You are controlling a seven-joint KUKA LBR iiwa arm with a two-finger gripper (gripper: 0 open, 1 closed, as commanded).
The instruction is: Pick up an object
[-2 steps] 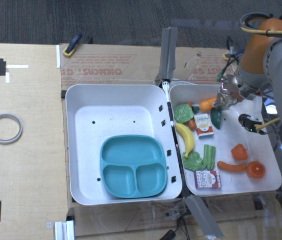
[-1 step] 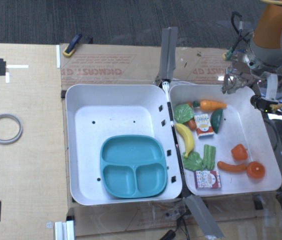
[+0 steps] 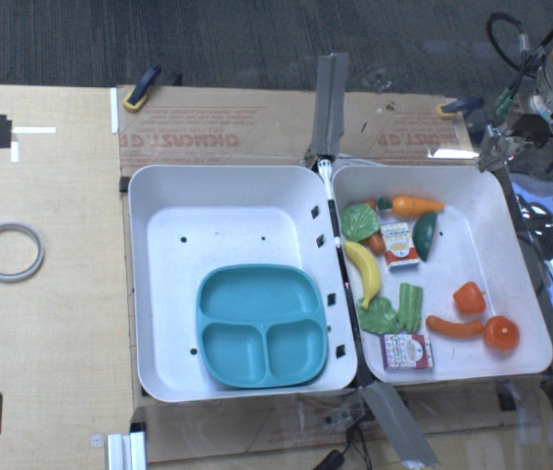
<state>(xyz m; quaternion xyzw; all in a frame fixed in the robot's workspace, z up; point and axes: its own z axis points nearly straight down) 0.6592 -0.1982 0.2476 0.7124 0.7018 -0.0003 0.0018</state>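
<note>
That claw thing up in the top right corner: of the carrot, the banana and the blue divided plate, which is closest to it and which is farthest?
Measured from the gripper, above the right bin's far corner:
1. The carrot, at the far end of the right bin.
2. The banana, along the right bin's left wall.
3. The blue divided plate, in the left bin, toward its near end.

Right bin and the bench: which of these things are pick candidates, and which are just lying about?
Pick candidates, all in the right bin:
banana
carrot
tomato
sausage
two small cartons

Lying about:
teal divided tray in the left bin
tape roll on the bench
</note>
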